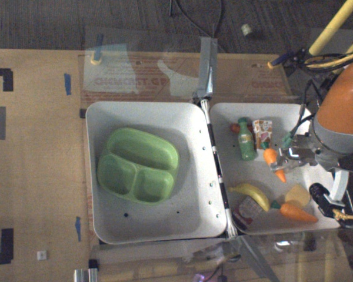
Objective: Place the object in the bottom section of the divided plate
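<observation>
I see a light green divided plate (138,165) in the white left bin (106,216). In the white right bin (223,122) lie a yellow banana (253,195), two orange carrots (296,213) with green tops, a green bottle (246,141) with a darker cap, and a pale yellow wedge (298,195). The arm (340,107) is grey with an orange band. The table (35,175) is tan with blue tape marks (67,84) and black corner marks (3,78).

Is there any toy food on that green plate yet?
No. The green plate in the left bin has nothing on it, while the banana and carrots lie in the right bin.
</observation>
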Robot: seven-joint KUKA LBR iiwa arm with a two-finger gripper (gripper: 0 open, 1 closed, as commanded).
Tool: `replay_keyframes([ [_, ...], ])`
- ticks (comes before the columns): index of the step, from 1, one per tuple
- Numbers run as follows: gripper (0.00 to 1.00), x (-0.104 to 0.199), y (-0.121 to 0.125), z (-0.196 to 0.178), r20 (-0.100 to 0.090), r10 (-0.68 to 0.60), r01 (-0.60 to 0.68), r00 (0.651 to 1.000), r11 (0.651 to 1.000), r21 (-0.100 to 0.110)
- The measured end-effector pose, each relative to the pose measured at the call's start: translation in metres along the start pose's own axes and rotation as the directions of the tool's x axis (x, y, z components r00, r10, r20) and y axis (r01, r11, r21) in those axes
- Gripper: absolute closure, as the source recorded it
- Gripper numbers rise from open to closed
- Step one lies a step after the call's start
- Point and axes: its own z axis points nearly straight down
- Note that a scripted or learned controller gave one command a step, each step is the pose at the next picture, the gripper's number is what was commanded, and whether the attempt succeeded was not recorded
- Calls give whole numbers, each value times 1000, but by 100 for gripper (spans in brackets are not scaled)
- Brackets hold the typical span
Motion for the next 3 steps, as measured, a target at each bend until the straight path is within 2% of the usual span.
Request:
replay_keyframes([
  [1,100,68,11,-13,1,-127,127,992,992,0],
  [2,100,159,14,-92,2,-265,265,964,964,1],
  [3,100,248,30,-70,2,-481,481,877,877,-1],
])
